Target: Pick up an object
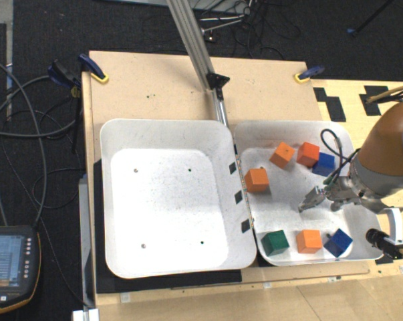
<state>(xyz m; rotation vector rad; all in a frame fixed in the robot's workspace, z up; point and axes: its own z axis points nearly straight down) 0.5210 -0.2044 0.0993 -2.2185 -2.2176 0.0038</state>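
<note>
the gripper (313,200) is seen low over the bare middle of the right bin (291,134), its fingers spread apart with nothing between them. seven blocks are scattered around it, the nearest being an orange block (309,241) and a blue block (338,242) by the near wall.

Matt white plastic bins (121,139) on a wooden bench (161,79).
</note>
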